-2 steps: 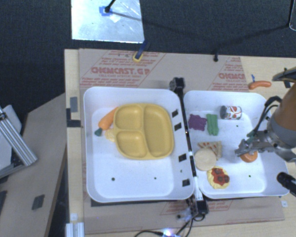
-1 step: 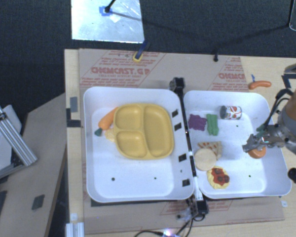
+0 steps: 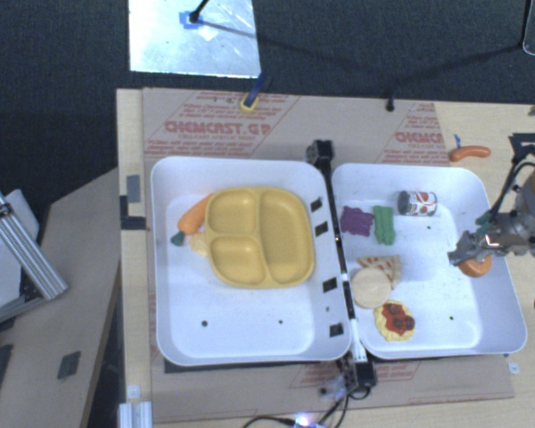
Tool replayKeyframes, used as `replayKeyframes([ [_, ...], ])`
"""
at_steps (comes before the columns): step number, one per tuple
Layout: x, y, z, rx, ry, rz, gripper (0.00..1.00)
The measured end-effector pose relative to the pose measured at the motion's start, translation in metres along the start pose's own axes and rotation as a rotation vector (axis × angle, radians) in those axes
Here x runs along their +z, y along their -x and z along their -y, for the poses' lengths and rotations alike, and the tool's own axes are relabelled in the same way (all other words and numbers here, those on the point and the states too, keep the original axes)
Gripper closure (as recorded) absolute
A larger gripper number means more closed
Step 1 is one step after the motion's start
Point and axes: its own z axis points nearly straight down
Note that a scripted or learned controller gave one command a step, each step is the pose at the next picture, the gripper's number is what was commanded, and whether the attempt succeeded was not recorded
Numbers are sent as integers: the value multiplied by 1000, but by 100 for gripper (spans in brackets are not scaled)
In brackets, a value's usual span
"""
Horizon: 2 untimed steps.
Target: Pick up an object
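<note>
My gripper [image 3: 469, 251] hangs over the right edge of the right bin [image 3: 446, 328], at the end of the arm coming in from the right. Just under and beside it lies a small orange object [image 3: 476, 267], partly covered by the gripper; whether they touch I cannot tell. Further left in the same bin lie a red-and-white can [image 3: 417, 203] on its side, a purple toy [image 3: 357, 221], a green piece [image 3: 384, 224], a pizza slice [image 3: 381, 264], a round beige disc [image 3: 371, 287] and a yellow-and-red piece [image 3: 395, 321].
The left bin [image 3: 183, 328] holds a yellow divided plate [image 3: 254, 236] with a toy carrot [image 3: 193, 214] against its left rim. A black divider [image 3: 337, 257] runs between the bins. An orange sausage shape [image 3: 468, 152] lies on the bench behind the right bin.
</note>
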Motion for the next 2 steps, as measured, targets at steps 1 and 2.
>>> replayKeyframes([
  [1, 5, -43, -31, -6, -1, -2, 100],
  [2, -4, -77, -81, -5, 0, -2, 100],
])
